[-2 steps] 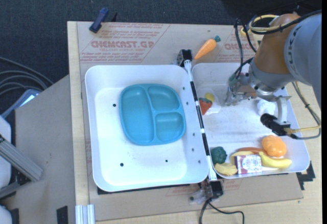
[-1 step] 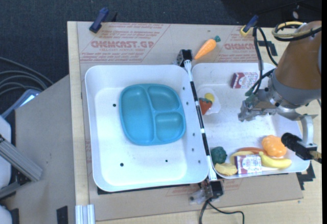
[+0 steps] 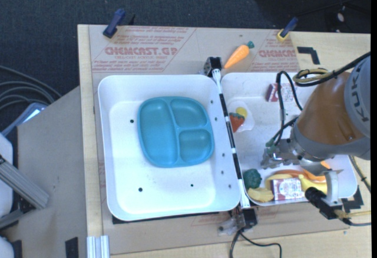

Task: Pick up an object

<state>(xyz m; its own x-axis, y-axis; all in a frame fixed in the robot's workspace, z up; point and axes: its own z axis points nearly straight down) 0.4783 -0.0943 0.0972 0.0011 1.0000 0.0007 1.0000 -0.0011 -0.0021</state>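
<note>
From my feed the end effector (image 3: 272, 156) sits low in the right bin (image 3: 253, 83), just above the green toy (image 3: 252, 177); can't tell its state.

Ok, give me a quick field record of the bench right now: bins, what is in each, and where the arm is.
left bin: holds a blue divided plate, lying flat
right bin: several small items
near edge of right bin: dark green item, yellow item, red and white packet
by the divider: small red and yellow item
outside the bins: orange carrot toy on the bench beyond them
arm: reaches in over the right bin
gripper: low over right bin, finger state unclear
</note>
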